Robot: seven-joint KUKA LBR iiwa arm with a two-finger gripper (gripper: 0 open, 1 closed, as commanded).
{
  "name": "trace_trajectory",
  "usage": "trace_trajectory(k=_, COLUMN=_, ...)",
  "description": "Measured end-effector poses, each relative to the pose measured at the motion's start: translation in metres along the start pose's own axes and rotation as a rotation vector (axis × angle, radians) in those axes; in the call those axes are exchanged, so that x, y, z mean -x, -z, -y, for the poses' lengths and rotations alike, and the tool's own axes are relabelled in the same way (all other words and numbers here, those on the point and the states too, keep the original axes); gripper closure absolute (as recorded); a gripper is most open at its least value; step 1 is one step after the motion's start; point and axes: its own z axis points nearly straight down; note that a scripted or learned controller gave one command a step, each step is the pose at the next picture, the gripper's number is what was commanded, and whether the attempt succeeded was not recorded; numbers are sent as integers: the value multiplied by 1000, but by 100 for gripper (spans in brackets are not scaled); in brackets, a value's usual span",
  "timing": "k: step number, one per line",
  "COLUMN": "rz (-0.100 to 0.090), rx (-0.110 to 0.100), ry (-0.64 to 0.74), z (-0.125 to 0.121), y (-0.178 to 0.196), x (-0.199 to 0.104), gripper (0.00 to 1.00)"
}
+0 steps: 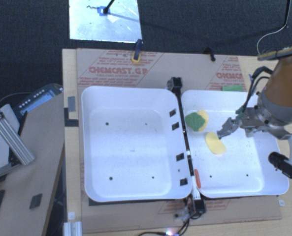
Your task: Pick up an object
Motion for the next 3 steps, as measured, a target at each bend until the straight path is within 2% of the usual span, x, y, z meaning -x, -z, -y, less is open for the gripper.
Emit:
trace_trajectory(k=1, rz=-1, rx=-9, ry=-5, z=22, y=-98, x=26, gripper=0)
trace_trajectory(k=2, rz=1, rx=2, ry=-1, z=18, y=-82, x=25, gripper=100)
trace_trajectory(k=3, rz=-3, rx=6, ry=11, z=26, y=-13, x=-75, gripper=100)
